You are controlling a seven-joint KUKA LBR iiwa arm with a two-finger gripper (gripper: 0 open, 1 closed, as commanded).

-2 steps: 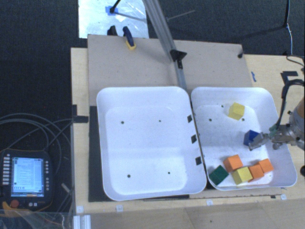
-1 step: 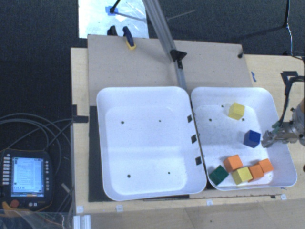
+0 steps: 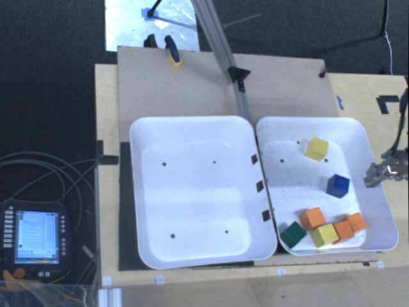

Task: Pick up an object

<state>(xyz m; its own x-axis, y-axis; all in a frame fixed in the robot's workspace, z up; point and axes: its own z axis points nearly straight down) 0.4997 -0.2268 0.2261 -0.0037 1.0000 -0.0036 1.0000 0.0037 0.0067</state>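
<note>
The right bin (image 3: 374,171) holds several small blocks. A yellow cube (image 3: 317,149) lies near its back, and a blue cube (image 3: 338,185) sits at mid right. Along the front wall cluster a green cube (image 3: 293,234), an orange cube (image 3: 312,218), a yellow cube (image 3: 325,235) and two more orange cubes (image 3: 350,226). My gripper (image 3: 382,171) pokes in at the far right edge of the view, just outside the right bin's right wall and level with the blue cube. Nothing shows between its tips.
The left bin (image 3: 137,171) stands beside the right one, with black clips along their shared wall. A slanted metal pole (image 3: 214,31) crosses the cardboard behind the bins. A teach pendant (image 3: 35,238) with cables lies at lower left.
</note>
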